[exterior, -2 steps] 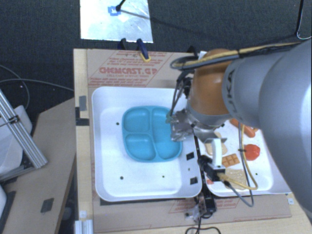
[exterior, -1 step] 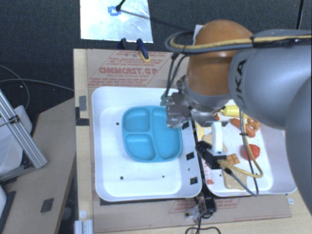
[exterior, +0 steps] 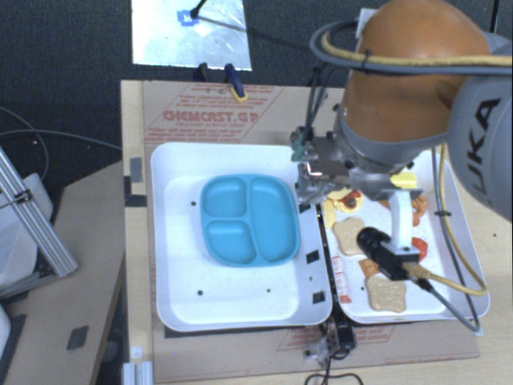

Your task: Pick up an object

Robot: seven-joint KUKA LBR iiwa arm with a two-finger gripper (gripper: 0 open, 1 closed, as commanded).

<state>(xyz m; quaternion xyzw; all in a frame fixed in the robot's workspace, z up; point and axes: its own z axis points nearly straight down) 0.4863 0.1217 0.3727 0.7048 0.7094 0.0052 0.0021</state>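
Observation:
Several toy food pieces lie in the right bin point(exterior: 449, 307). Among them are a beige bread slice point(exterior: 348, 234), a second bread slice point(exterior: 387, 294), a pale piece with red spots point(exterior: 347, 201) and a yellow block point(exterior: 405, 180). The arm's orange band hides much of this bin. My gripper point(exterior: 312, 181) hangs low over the right bin's upper left corner, right by the wall between the two bins. It is just up and left of the spotted piece. I see nothing held in it.
The left bin point(exterior: 180, 295) holds a blue three-part plate point(exterior: 248, 219) in its middle. Small orange and red pieces point(exterior: 419, 208) lie towards the right bin's right side. A shiny sheet point(exterior: 188, 22) lies beyond the bins at the back.

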